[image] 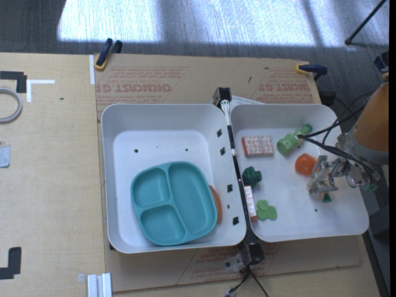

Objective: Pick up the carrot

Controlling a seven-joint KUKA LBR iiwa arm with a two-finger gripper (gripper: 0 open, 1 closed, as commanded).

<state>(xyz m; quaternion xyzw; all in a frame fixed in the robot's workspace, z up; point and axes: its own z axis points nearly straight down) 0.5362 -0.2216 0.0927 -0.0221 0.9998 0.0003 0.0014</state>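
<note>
Right bin [346,224] holds carrot [304,164] just beside end effector [323,189]

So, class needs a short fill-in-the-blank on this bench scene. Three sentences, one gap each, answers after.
1. The teal divided tray lies in the ____ bin.
2. The gripper hovers over the ____ bin.
3. The tray has ____ compartments.

Missing words: left; right; three
</note>
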